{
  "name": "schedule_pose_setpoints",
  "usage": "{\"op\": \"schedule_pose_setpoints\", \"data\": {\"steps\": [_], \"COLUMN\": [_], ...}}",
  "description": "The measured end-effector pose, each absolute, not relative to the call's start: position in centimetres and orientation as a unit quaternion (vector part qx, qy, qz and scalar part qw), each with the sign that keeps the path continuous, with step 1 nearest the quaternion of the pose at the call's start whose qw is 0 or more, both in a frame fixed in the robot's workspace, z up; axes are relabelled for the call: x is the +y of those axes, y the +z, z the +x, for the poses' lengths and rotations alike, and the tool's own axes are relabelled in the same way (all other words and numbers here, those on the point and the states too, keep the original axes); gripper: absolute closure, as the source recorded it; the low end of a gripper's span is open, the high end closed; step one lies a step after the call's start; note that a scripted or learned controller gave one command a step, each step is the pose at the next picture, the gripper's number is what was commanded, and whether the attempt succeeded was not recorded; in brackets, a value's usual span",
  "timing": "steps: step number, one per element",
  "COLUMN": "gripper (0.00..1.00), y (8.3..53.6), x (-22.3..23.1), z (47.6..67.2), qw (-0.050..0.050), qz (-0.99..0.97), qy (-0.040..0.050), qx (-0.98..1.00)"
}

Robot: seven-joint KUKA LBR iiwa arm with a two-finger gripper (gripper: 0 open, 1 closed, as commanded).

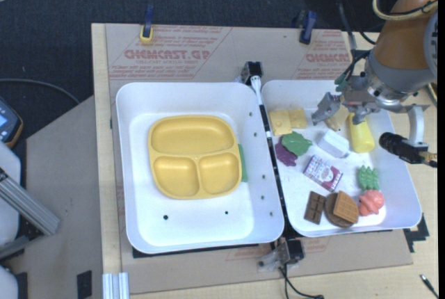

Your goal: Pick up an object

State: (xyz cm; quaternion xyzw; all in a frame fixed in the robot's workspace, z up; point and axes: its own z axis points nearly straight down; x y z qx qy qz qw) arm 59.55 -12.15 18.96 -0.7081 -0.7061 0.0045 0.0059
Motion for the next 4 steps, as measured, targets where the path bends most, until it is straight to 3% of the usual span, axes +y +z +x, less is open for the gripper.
{"op": "schedule_pose_setpoints", "data": {"steps": [1,3,4], "gripper": [0.00,0.00,0.00], "y": [19.9,10.9,9.4], "x": [-12.1,-12.0,-12.5], "z": [59.9,59.7,60.3], "qw": [0.000,0.001,-0.011], "qz": [-0.707,-0.707,-0.708], "qy": [-0.0002,0.0000,-0.0018], "qx": [-0.707,-0.707,-0.706]}}
